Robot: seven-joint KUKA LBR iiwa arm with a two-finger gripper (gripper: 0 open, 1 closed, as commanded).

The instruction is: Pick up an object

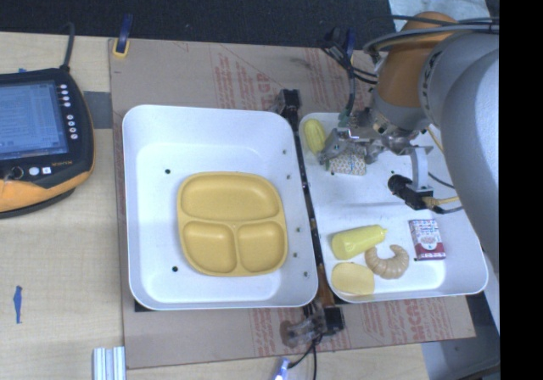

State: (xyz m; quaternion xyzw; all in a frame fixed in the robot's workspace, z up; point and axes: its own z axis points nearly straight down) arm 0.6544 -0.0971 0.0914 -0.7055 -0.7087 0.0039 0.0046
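The gripper (346, 152) sits low in the right bin (458, 281), over a small speckled object (349, 165) beside a yellow-green piece (314, 135) at the bin's far left corner. Whether it grips anything, I cannot tell. A good pick likely needs centring on the speckled object, away from the bin's wall, before lifting straight up.

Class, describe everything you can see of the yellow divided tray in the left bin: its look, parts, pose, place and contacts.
The yellow divided tray is a rounded, matte, plastic-looking dish with three compartments: one wide section across the far side and two smaller ones side by side nearer the camera. It lies flat, open side up, roughly mid-floor in the left bin, clear of the bin's walls. Nothing sits in its compartments, and nothing touches it except the bin floor beneath.
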